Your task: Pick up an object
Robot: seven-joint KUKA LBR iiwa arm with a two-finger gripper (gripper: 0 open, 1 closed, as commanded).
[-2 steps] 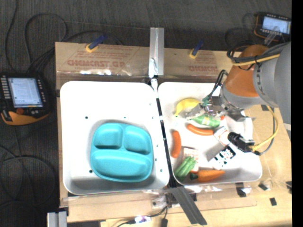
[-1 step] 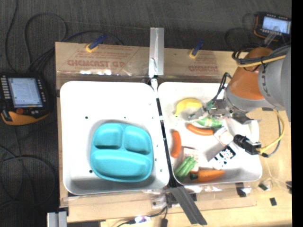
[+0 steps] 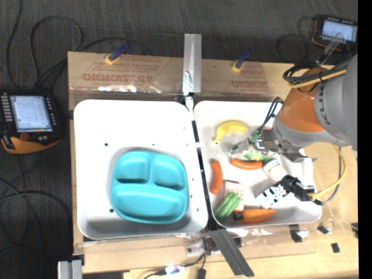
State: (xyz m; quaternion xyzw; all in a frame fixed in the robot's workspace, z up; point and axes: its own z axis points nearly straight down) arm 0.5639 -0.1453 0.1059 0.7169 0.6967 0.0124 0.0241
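1. The grey arm with the orange band enters from the right and reaches down into the right-hand shallow white bin.
2. The two-finger gripper sits low over the middle of that bin, among the toy food. Whether the claw is wide, narrow or holding anything cannot be told; the wrist hides it.
3. Just beside the gripper: a yellow plastic banana toward the far wall, and an orange-red sausage-shaped piece directly below the wrist.
4. A second orange-red sausage-shaped piece lies near the bin's left wall.
5. Toward the near wall: a green ridged vegetable and, touching it, an orange carrot.
6. A small white-and-black block rests right of the carrot.
7. The left-hand white bin contains a turquoise three-compartment plastic plate, lying flat, well apart from the gripper.
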